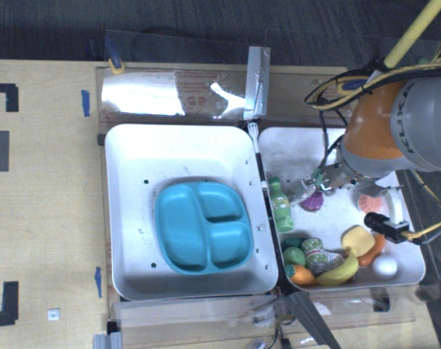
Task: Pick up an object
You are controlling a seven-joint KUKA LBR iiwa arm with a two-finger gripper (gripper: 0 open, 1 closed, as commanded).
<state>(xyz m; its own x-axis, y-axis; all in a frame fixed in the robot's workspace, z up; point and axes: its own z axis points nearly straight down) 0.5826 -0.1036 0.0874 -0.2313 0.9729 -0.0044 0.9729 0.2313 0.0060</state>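
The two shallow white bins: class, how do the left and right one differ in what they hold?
The left white bin holds one blue divided plastic tray; the right white bin holds many small items, among them a yellow toy banana and a purple piece. The grey arm's hand hangs over the right bin, not the left. Both bins are shallow and white.

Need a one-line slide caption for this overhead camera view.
Gripper low over purple object in toy-filled right bin; blue tray in left bin.

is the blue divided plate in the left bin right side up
Yes, right side up: the blue divided plate shows its three hollow compartments facing up.
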